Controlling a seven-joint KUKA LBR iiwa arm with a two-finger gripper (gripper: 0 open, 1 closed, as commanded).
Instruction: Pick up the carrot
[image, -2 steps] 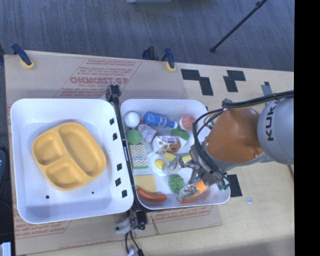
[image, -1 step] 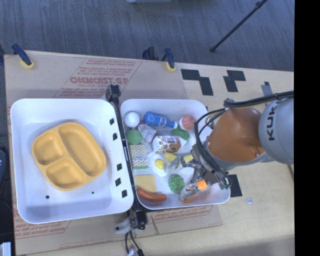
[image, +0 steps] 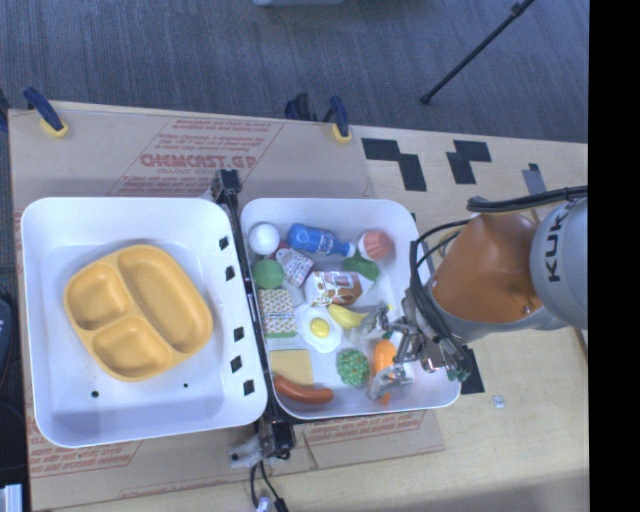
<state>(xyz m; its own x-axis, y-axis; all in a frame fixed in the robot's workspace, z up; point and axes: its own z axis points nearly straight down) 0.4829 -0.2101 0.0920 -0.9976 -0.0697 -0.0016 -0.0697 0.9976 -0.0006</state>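
- Orange carrot (image: 384, 356) is lying in the right bin (image: 425, 228), near its right wall, beside the green broccoli (image: 352, 368).
- I am seeing the hand (image: 392, 372) sitting directly at the carrot.
- I am unable to confirm the hand's grip state.

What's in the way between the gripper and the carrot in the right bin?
Nothing visible. The grey two-finger gripper is already down at the small orange carrot near the right white bin's lower right corner. The green broccoli piece lies just left of the carrot, beside it rather than between them.
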